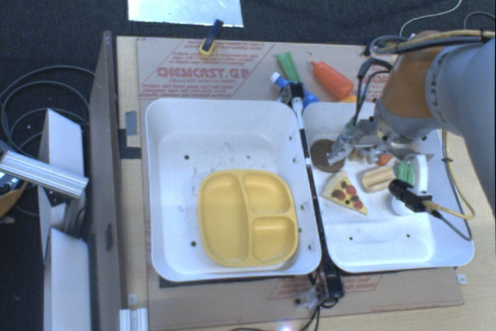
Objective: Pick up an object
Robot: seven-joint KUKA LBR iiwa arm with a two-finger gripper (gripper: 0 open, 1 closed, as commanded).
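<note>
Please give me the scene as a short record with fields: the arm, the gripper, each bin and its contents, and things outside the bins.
arm: reaches in from the right, over the right bin
gripper: low, near a brown disc
left bin: yellow divided tray
right bin: pizza slice toy, brown disc, tan piece
outside bins: orange toy, green piece, above the bins
</note>
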